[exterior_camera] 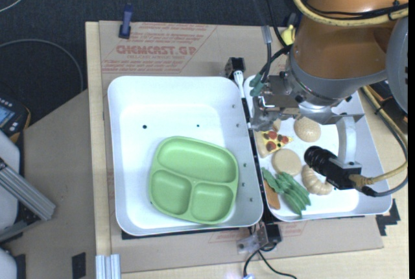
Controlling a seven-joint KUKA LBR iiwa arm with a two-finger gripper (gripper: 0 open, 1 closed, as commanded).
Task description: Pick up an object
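The right bin [371, 164] holds several toy foods: a pizza slice [275, 139], a pale round bun [307, 129], a beige disc [286, 160], a tan croissant [316, 181], green pea pods [291, 189] and an orange strip [272, 198] under them. My gripper [261, 115] hangs low at the bin's left wall, just above and left of the pizza slice. The arm's grey and orange body hides the far half of this bin. I see nothing held by the gripper.
The left bin [130, 135] carries a green divided plate [193, 179] in its near half. A raised wall [247, 141] separates the two bins. Cables run along the bench's far right.
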